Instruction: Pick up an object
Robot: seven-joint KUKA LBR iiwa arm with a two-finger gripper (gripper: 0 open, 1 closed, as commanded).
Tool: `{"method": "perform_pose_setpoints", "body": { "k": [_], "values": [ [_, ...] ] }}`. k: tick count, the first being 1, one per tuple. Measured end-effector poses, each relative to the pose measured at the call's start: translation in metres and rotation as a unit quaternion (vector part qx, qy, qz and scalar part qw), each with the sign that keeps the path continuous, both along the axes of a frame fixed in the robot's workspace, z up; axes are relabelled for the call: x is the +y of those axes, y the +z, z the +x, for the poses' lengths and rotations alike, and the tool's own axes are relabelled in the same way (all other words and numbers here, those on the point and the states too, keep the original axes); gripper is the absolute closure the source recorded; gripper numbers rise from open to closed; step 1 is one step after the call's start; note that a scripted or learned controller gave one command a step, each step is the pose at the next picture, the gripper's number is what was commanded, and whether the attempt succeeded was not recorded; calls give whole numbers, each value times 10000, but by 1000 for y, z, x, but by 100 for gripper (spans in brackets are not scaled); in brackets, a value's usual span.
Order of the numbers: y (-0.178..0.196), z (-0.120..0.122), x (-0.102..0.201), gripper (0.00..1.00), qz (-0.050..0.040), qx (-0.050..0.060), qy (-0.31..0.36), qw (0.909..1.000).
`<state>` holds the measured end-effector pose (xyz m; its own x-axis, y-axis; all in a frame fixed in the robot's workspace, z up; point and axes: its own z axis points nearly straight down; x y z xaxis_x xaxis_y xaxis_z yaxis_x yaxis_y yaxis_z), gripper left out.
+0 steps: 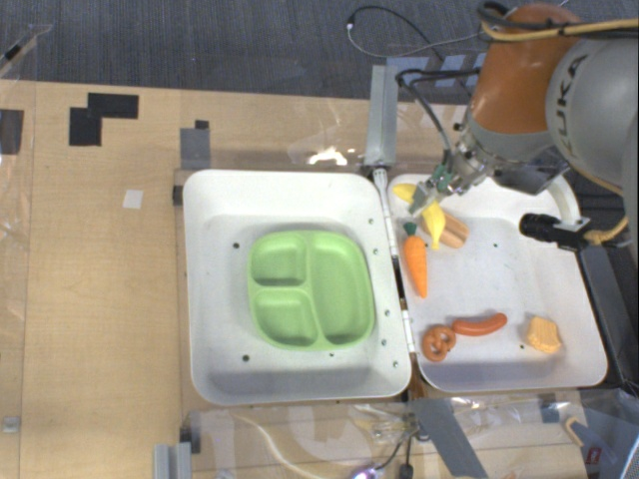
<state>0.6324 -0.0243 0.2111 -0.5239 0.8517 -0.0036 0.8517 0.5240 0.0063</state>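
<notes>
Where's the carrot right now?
The carrot lies in the right bin, close to its left wall, just below the banana and above the pretzel.

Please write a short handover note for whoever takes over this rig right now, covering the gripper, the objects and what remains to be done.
Gripper: low over the back left corner of the right white bin, right above the yellow toy banana; finger state unclear.
Objects: all in the right bin. Orange toy carrot beside the banana; red toy sausage and round brown pretzel-like piece near the front; yellow-tan chunk front right.
Left white bin: green divided plastic plate.
Done: nothing visibly lifted.
Left: grasp and lift one object.
</notes>
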Motion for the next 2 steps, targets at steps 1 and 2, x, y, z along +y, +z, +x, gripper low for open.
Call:
{"method": "perform_pose_setpoints", "body": {
  "k": [1,2],
  "values": [
    [38,32,3,100,-7,-4,504,9987],
    [-1,37,20,100,-2,3,236,9997]
  ]
}}
